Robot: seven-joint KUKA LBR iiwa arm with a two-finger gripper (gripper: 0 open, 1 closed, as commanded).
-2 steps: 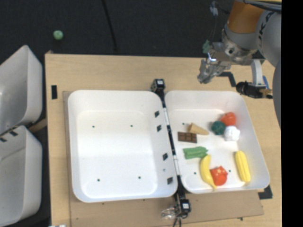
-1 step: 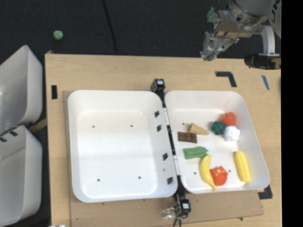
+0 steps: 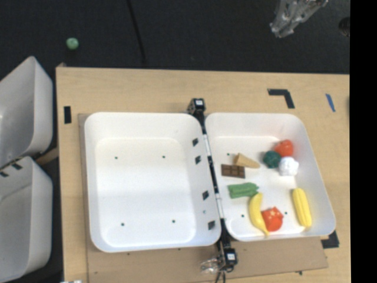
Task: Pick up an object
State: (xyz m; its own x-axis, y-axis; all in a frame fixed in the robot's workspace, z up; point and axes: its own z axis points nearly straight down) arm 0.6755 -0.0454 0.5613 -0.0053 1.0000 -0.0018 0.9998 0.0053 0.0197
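My jaws [image 3: 293, 13] hang high at the top right of the view, over the dark floor beyond the far edge of the surface [image 3: 147, 90], well apart from both bins. They show as a pale, blurred cluster, and I cannot tell whether they are spread or closed; nothing is visible between them.

The things to pick all lie in the right bin [image 3: 259, 125]. Near its left side a tan wedge [image 3: 246, 161] sits just above a brown chocolate bar [image 3: 232, 171], the two almost touching. Below them lies a green piece [image 3: 242, 190]. At the far right a red item [image 3: 284, 147], a dark green lump [image 3: 271, 158] and a white lump [image 3: 288, 167] huddle together, touching or nearly so. Toward the near edge a banana [image 3: 255, 212] curves beside a red pepper-like item [image 3: 273, 218], pressed against it, and a yellow corn cob [image 3: 301, 206] lies just to their right, close to the bin's wall.

The left bin [image 3: 141, 128] sits flush against the right one along a clipped seam.
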